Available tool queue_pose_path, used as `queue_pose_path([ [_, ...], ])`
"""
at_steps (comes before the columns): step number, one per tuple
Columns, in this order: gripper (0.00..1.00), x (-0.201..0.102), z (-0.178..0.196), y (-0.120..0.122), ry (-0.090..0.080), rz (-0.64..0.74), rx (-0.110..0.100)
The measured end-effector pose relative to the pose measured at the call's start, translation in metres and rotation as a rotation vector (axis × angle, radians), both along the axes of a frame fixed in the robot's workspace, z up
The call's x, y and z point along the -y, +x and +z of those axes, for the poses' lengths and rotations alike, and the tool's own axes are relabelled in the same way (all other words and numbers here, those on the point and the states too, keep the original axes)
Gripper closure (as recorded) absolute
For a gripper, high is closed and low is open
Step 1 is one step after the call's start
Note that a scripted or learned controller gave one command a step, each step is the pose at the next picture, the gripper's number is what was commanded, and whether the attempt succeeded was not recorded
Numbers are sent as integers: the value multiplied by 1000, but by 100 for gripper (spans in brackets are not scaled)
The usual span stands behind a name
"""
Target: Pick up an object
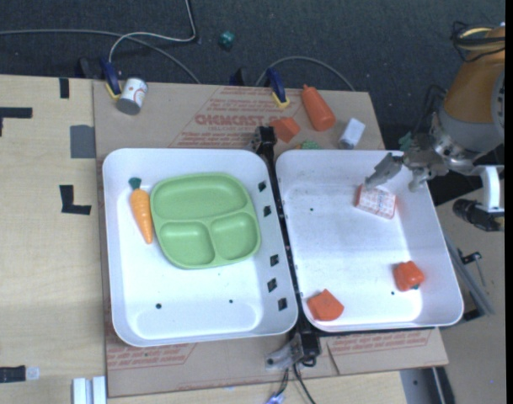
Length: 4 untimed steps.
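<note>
Carrot (141, 213) left of tray (207, 220), left bin (189, 316); packet (376, 201) right bin (349, 242).

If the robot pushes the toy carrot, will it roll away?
Probably only a little. The toy carrot tapers, so it would likely curve rather than roll straight, and the green plate beside it may stop it. It looks like light, stiff plastic.

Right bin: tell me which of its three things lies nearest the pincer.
The pale pink packet, just below the pincer near the bin's far edge; both orange pieces lie toward the near rim.

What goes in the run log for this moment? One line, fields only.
arm: in from right | gripper: over right bin, by pink-and-white packet | grasp: none visible | left bin: green tray, carrot
</note>
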<state>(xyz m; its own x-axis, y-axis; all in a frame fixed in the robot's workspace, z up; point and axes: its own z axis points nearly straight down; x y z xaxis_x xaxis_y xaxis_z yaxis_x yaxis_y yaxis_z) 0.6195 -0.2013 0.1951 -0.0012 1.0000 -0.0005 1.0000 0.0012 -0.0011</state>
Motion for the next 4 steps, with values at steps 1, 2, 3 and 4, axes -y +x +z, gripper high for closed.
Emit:
queue_pose_path([
  [1,0,23,-48,-69,0,-1,-2],
  [2,0,13,-88,34,-1,2,5],
  [3,0,-14,-101,50,-13,1,20],
  [4,100,-15,-90,51,-13,3,23],
])
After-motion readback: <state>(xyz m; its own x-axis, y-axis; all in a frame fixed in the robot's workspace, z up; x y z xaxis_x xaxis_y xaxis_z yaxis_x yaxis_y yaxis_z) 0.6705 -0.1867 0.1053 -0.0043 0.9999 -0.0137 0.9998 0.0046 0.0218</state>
